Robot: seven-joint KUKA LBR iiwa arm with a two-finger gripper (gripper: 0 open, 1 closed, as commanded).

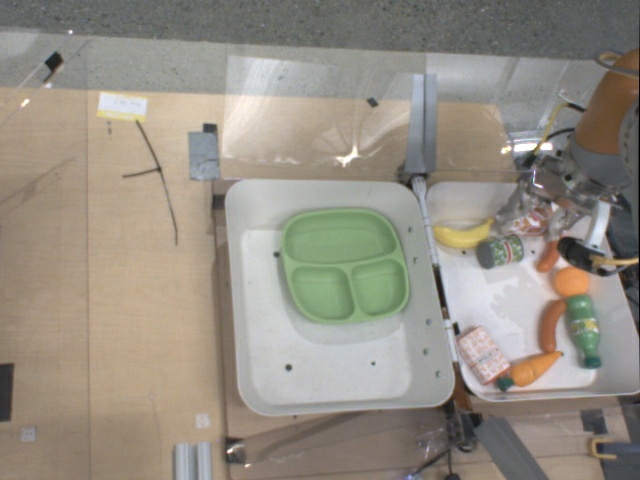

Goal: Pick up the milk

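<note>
My gripper (540, 208) hangs at the upper right of the frame, over the right bin (470, 258); whether it grasps anything I cannot tell. The milk (482, 354), a small pink carton, lies lower in that bin, beside the carrot (532, 369).

Bench (100, 298) looks like pale wood, matt, faint grain; both white bins (330, 388) smooth plastic w/ slight sheen; green divided plate (345, 265) matt plastic; clear sheet (300, 108) at back glossy, catching glare; milk carton (482, 354) printed paper-like, dull; banana (462, 235), carrot (530, 369), green bottle (583, 332) smooth, shiny plastic; arm's orange band (612, 108) satin.
</note>
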